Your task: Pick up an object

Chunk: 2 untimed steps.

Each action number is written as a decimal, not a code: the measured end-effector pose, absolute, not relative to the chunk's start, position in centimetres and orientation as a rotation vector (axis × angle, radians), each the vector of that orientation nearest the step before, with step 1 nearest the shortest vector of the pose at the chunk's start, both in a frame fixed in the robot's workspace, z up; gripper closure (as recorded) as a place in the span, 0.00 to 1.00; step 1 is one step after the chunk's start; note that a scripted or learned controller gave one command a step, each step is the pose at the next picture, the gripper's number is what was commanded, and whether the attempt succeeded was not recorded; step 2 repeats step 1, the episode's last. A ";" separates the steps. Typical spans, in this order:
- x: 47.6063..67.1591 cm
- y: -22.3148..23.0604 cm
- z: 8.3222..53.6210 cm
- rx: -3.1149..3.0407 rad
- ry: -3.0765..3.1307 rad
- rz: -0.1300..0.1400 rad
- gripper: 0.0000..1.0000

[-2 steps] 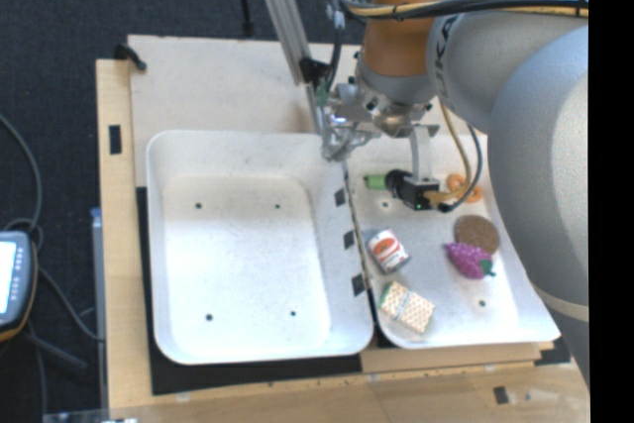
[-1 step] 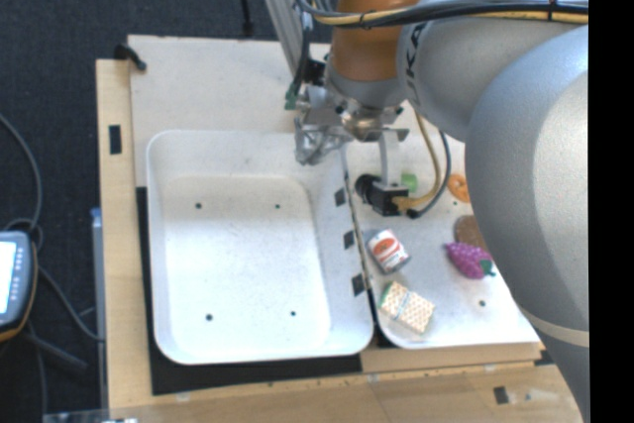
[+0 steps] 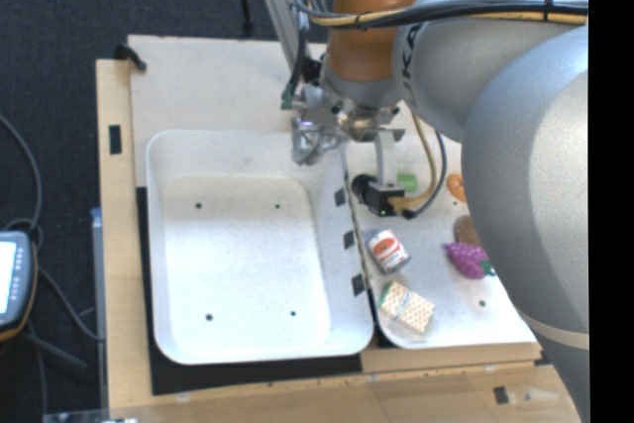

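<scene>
**A:** Where is the gripper [image 3: 315,142]?

**B:** Over the left bin [image 3: 238,263], at that bin's 1 o'clock corner, right above the far rim. It hangs from the grey arm [image 3: 495,84], and the orange band [image 3: 381,5] sits at about 1 o'clock of it.

**A:** Is the pincer apart, together, or clamped on something?

**B:** I cannot tell. From this height it is a small knot of metal (and the wrist crowds it from above).

**A:** And the things to pick?

**B:** They lie in the right bin [image 3: 428,233], well apart from the gripper. A small red-and-white can [image 3: 387,251] lies tilted near that bin's left wall, at roughly 5 o'clock of the gripper. A patterned box [image 3: 407,307] is at 5 o'clock of the can, close to the near rim. At 3 o'clock of the can lies a purple bunch [image 3: 468,259], knobbly like grapes.

**A:** Anything else over there?

**B:** A brownish thing [image 3: 464,231] is at 12 o'clock of the bunch, partly hidden by the arm. Farther toward 12, an orange thing [image 3: 455,185] pokes out at the arm's edge.

**A:** Do any of them touch?

**B:** The can and the box are near each other but apart. The bunch and the brownish thing sit very close, and I cannot say whether they meet.
</scene>
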<state>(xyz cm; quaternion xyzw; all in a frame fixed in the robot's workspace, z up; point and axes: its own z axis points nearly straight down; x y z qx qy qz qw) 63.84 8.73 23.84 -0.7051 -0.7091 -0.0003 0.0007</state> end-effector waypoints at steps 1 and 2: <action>63.8 8.7 23.8 -2.214 -2.227 -0.001 0.00; 63.8 8.7 23.8 -2.214 -2.227 -0.001 0.00</action>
